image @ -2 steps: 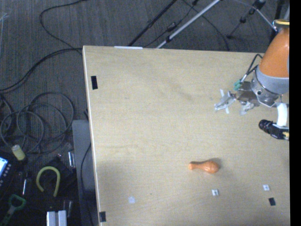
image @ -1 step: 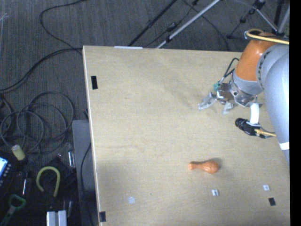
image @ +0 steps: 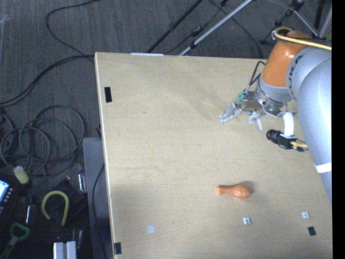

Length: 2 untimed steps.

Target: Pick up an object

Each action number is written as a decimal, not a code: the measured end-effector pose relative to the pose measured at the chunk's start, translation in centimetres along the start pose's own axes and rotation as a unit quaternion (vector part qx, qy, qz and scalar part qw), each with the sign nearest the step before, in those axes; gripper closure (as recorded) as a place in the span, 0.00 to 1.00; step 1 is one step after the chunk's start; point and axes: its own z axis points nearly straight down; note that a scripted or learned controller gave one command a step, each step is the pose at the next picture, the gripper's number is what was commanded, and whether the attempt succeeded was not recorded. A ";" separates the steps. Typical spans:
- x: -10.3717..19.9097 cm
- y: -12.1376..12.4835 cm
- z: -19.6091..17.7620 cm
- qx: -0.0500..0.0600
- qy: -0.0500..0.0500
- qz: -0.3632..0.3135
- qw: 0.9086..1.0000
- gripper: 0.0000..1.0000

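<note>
Upper right of bench top (image: 161, 144): gripper (image: 241, 120) of grey arm, poised low over bare wood, orange band (image: 280, 63) above the wrist. Fingers (image: 226, 116) spread apart, nothing between them. No contact with any object noted.

Lower centre-right of bench top: sole candidate for pick-up, a small orange pear-shaped object (image: 234, 190). Lying on its side, narrow end toward view's left, bulbous end toward view's right. Resting flat on the wood, touching nothing else. Well apart from gripper, toward view's bottom.

Near lower right corner: two small pale tags (image: 246, 220) and one small black marker (image: 311, 231). Second black marker (image: 108, 94) near bench's upper left edge. None touching the orange object. Off bench, at view's left: loops of cable (image: 43, 139) on carpet and a green hook-shaped item (image: 55, 204).

Status of task: not accomplished. Object not grasped, not lifted, not touched. Judged as approach stage at most.

Outstanding, by judgement:
- travel of gripper toward view's bottom to a point above the object
- alignment of spread fingers across its body
- descent, closure, lift clear of the wood

Risk, as judgement only: rounded, tapering form likely to roll or slip out under off-centre closure. Grip across the thicker end advisable.
</note>
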 end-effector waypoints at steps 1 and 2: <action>0.0 0.0 -0.9 0.000 -0.001 -0.001 1.000 1.00; 0.0 0.0 -0.9 0.000 -0.001 -0.001 1.000 0.00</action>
